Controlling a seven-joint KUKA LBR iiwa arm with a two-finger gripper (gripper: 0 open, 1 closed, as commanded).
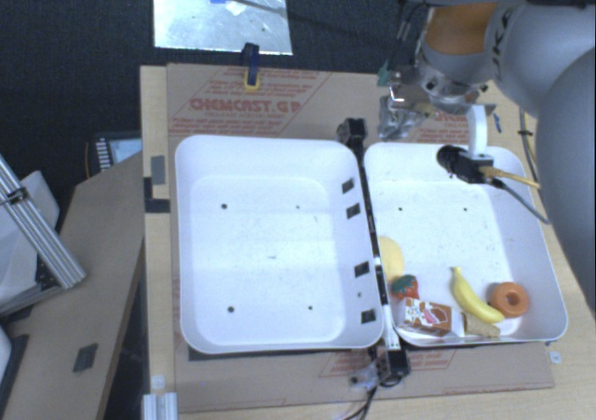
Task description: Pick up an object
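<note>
Two shallow white bins (pixel 270 176) sit side by side; a yellow banana (pixel 468 295) lies in the right one. Tool (pixel 402 120) hovers above its far rim, grip state unclear.

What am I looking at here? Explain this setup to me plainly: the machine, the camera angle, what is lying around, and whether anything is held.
This is one picture from a camera fixed above a workbench, looking down at a slant. The big grey shape with an orange band at the upper right is a robot arm. Its hand hangs near the far edge of the right bin, above the bench; I cannot see anything between its parts, so nothing is visibly held.

Two shallow white bins sit side by side. The left bin sits beside the right one, which holds small items bunched in its near corner: a banana, an orange ring, a yellow round piece, a small red item and a flat printed packet.
</note>
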